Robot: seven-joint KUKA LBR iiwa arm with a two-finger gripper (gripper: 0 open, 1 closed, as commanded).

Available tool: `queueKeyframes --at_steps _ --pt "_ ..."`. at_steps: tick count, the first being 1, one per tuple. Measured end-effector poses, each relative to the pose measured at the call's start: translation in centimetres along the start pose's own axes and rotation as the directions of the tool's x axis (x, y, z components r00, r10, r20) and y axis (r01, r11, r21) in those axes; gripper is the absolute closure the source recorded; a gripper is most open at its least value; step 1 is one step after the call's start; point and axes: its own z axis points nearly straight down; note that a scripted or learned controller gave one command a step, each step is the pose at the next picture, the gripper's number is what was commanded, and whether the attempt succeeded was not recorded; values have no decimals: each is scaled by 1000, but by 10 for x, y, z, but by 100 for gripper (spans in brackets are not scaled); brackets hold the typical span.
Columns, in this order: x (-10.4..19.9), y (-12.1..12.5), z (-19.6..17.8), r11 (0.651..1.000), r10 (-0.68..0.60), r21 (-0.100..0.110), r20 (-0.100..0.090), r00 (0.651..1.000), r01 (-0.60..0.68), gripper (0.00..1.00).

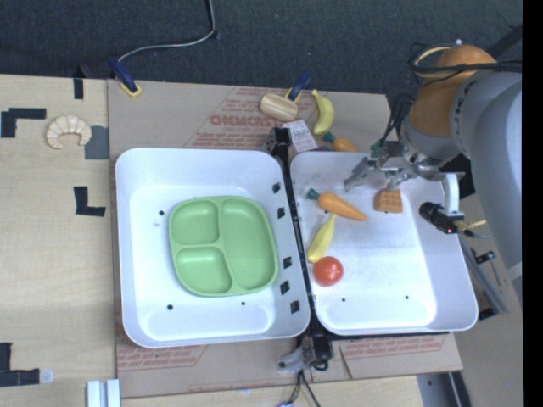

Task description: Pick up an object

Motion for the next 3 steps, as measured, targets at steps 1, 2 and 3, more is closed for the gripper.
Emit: queueKeyframes --at_steps 1,2,3 --pt "78 -21 19 1000 -1 24 -16 1000 1 0" --pt "77 -20 9 1000 0 24 -15 1000 1 100" --pt "136 -40 -81 1000 0 27 -16 1000 0 100"
